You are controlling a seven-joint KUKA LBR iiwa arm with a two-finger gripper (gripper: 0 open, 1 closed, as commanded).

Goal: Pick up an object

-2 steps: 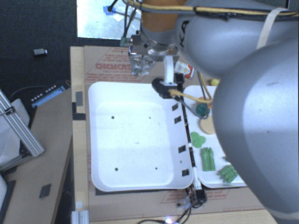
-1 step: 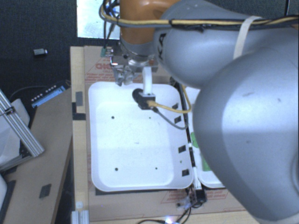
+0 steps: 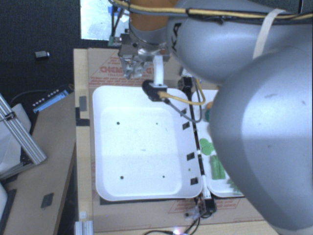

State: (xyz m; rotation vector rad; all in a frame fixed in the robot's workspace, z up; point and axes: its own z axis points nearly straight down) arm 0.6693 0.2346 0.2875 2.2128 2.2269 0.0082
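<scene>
Whether the two-finger gripper (image 3: pixel 131 68) is open or closed cannot be told - its tip is small and blurred, and nothing shows held in it. It hangs at the far edge of the left shallow white plastic bin (image 3: pixel 102 131), over the brown cardboard sheet with red print (image 3: pixel 105 68), well apart from anything to pick. Candidate objects lie in the right shallow white bin (image 3: pixel 220 192), just past the divide between the bins: a rounded bright green piece (image 3: pixel 206 146) and, nearer the camera, a longer green ribbed-looking piece (image 3: pixel 217 168), the two close together, touching or not unclear. Most of that bin is hidden behind the bulky grey arm (image 3: pixel 254 131), so more objects may be there. Judging by look, both green pieces seem light moulded plastic or foam - stiff enough, probably smooth and a bit slippery, not fragile. Best hold on the long one would be across its narrow width at mid-length; the rounded one across its shorter side. A yellow cable (image 3: pixel 181 101) loops off the wrist above the divide. Pick not yet started; the arm needs to swing over to the right bin first.
</scene>
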